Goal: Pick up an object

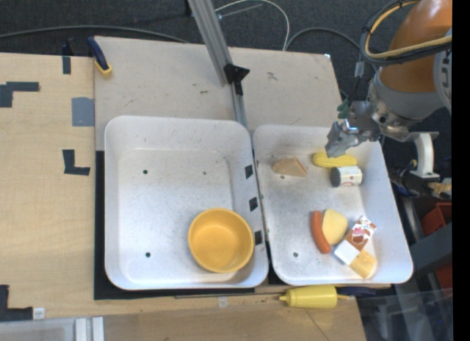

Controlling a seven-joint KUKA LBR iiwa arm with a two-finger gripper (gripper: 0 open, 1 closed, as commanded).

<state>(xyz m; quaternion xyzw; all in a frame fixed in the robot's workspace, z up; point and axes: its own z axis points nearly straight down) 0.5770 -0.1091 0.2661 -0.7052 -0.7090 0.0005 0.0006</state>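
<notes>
Yellow plastic banana lies in the right bin, near its back rim, long axis roughly left-right across the view, slightly bowed; which end is the stem I cannot make out at this size. Gripper sits directly over the banana's left half, apparently just touching or just above it, so this is probably the pick target. Whether its jaws are wide or narrow cannot be told from this angle: the grey wrist body hides them. Nothing is visibly between them, so no hold is claimed. Arm comes in from the right with the orange band high, wrist angled downward, consistent with a top-down approach. Just beside the banana in front: a small white cylinder, lying on its side, close enough to get nudged. Tan wedge lies to the left. Other toy foods cluster at the bin's front right. Left bin holds a yellow bowl, upright, well apart from the work
</notes>
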